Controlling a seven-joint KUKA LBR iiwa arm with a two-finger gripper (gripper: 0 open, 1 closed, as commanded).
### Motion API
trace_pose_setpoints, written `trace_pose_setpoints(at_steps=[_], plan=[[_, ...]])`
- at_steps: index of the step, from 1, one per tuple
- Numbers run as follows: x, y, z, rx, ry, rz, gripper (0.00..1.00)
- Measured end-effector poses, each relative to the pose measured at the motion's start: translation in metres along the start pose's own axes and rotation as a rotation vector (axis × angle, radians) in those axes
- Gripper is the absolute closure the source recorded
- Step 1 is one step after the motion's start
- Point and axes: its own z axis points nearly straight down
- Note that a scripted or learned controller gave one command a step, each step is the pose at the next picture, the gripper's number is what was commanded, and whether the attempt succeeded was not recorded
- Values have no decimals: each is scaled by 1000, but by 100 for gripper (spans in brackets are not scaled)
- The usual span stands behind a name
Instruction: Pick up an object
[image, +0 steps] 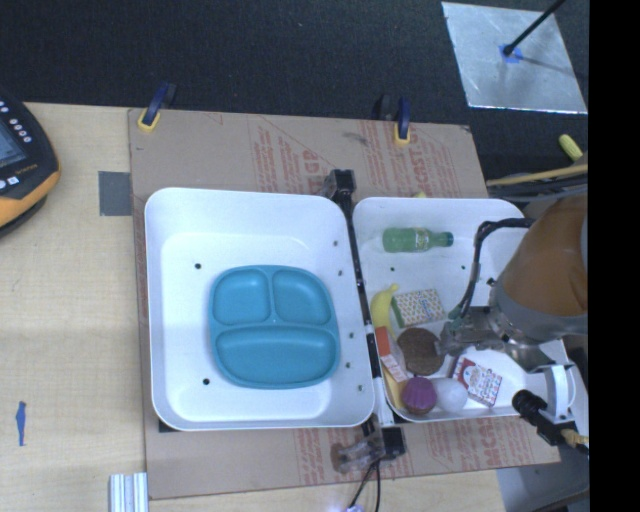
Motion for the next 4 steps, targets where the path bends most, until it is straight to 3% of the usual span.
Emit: trace_pose_setpoints(at_steps=[2, 3, 4], plan=[[-1, 0, -20, -1, -3, -5, 100], [-1, 0, -20, 0, -3, -6, 0], [-53, 60, 23, -1, 0, 8, 0]])
